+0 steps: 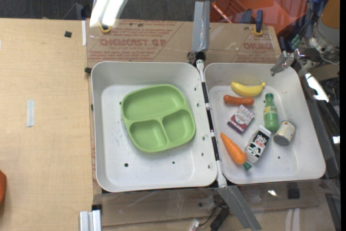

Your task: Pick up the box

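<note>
Bright, even light; glare on plastic sheet [111,5] (top left).

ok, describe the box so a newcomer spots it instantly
Look in the right bin. The box lies near its middle, just below the sausage and left of the green bottle. It is the only dark red item, flat and rectangular.

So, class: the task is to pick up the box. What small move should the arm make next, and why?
Probably swing the pincer from the right bin's far corner to above the box, which lies untouched between sausage and carrot.
</note>
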